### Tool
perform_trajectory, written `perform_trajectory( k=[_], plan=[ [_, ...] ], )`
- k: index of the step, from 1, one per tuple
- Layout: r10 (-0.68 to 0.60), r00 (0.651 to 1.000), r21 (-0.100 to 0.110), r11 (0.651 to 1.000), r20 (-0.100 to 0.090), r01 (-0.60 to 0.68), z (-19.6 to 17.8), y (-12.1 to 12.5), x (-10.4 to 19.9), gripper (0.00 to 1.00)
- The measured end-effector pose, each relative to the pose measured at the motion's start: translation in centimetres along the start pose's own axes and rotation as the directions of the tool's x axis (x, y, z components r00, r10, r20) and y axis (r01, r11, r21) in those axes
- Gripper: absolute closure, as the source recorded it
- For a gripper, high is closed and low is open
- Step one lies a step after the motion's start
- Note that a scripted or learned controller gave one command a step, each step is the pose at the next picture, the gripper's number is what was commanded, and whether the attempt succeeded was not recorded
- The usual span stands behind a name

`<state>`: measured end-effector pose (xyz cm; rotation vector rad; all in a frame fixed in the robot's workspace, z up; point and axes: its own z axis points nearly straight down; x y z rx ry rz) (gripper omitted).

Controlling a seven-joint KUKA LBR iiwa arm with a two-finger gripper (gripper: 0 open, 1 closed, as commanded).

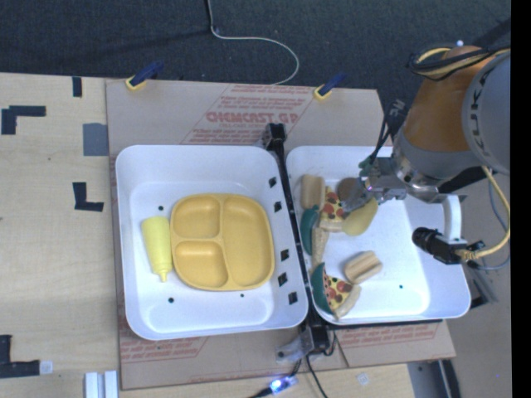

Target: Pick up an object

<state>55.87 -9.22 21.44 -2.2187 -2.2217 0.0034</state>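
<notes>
We're at the reach-in step: hand (358, 191) low in the right bin (431, 301), right by the yellowish pear-shaped toy (361, 219). Can't tell its grip; next it needs a clean close and lift.

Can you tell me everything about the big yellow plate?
The yellow plate looks like smooth plastic, a rounded square with three sunken sections: two on top and one wide one below. Nothing sits in the sections. It lies flat in the left white bin, about in the middle. A yellow squeeze bottle lies right along its left edge, close enough that they seem to touch. The gripper is away over the other bin.
</notes>
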Motion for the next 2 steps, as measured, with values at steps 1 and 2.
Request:
perform_trajectory(
  k=[1,2],
  plan=[
    [0.001,1.0,0.0,1.0,0.0,-0.001,-0.2,-0.7,-0.62,1.0],
    [0.0,1.0,-0.001,1.0,-0.001,0.0,-0.56,-0.43,-0.87,1.0]
  ],
)
